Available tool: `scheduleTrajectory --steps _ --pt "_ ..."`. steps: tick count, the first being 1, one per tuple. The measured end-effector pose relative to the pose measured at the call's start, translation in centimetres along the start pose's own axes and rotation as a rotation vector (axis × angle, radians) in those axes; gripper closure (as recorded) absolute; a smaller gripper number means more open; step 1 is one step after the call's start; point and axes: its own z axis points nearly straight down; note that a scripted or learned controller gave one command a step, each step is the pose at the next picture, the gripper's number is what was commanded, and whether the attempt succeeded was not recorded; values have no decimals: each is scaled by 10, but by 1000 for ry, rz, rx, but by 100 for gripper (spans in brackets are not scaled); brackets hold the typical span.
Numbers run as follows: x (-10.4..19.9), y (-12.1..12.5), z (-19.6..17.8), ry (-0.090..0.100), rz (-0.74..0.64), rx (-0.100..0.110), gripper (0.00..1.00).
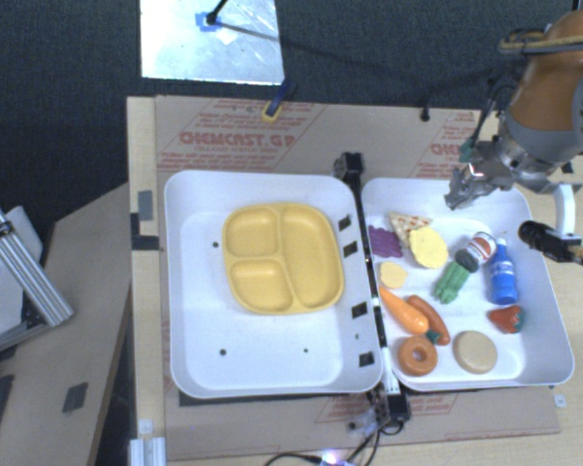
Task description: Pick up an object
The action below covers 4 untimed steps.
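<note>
Grey arm reaches in from the right; pincer (462,194) hovers over the far edge of the right bin (554,352), nothing between its tips. Can't tell whether it's spread or pressed together, too small and dark at this angle.

Left bin (189,260) carries a yellow divided tray (277,257). All pickable stuff sits in the right bin: pizza slice (405,224) and purple piece (384,241) nearest the pincer, yellow round piece (428,248) just beside them, then green vegetable (452,282), small can (477,249), blue bottle (502,276), strawberry (506,318), carrot (404,311), sausage (430,318), donut (417,355), beige cookie (475,351).

Step, as judged: approach phase, no target engaged yet. Pincer is up near the bin's far rim, apart from every item.

Next move likely needs: pick one target, travel toward the near side over it, then descend. Pizza slice is closest, but it's flat and touches the yellow piece, so poor grip odds. Blue bottle or can stand apart more and look easier to straddle. Carrot and sausage lie touching; risk of nudging both.
</note>
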Motion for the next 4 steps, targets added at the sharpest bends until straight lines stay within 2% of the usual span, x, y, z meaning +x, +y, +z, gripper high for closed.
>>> scheduleTrajectory --steps 1,2,3,4 --pt "51 4 -16 1 -1 -3 100" --pt "62 4 -16 -1 2 -1 100" --pt "60 0 -16 -1 6 -1 100" --pt "60 -4 2 -2 7 0 100"
